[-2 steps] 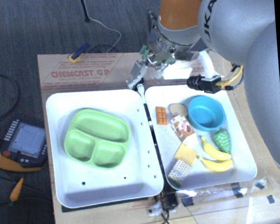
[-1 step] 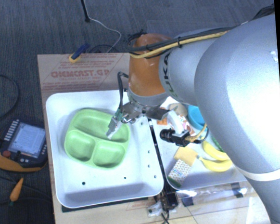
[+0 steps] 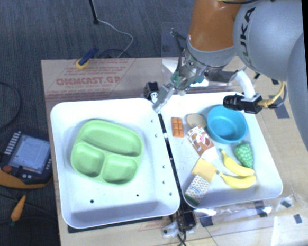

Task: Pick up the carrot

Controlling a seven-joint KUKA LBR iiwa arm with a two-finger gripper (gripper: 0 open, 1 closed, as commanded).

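Note:
My gripper (image 3: 160, 100) hangs over the back edge of the bench where the two white bins meet, above the right bin's (image 3: 261, 138) far left corner. No thing shows in it. A small orange block (image 3: 177, 126) lies in the right bin just in front of the gripper, apart from it. A tapered orange thing with a green end, carrot-like (image 3: 17, 208), lies off the bench at the far left, on the floor below the pendant.
The left bin (image 3: 70, 206) holds a green divided plate (image 3: 106, 150). The right bin holds a blue bowl (image 3: 227, 123), two bananas (image 3: 235, 173), a green fruit (image 3: 244, 153), a yellow wedge (image 3: 204, 169), a printed carton (image 3: 199, 139) and a checkered packet (image 3: 197, 188). A pendant (image 3: 26, 158) sits at the left.

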